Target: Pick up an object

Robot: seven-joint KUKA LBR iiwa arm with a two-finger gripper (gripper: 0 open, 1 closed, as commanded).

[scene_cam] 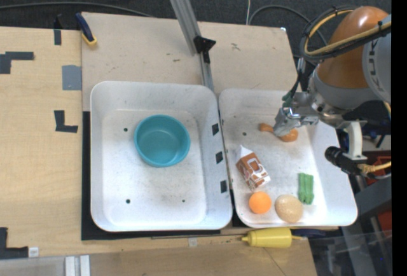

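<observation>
Gripper [287, 121] of metal hangs low in our right bin [331, 205], just above a small rounded orange object [287, 135]; whether it is spread or pinching, we cannot tell. Nearby lies a smooth orange ball [259, 203].

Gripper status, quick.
Gripper: cannot be told; it sits low in the right bin, right at a small orange object.

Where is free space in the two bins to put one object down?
Left bin: bare floor all around the teal bowl. Right bin: bare near the far left corner; crowded near the carton, orange ball, egg, green piece, and gripper.
</observation>
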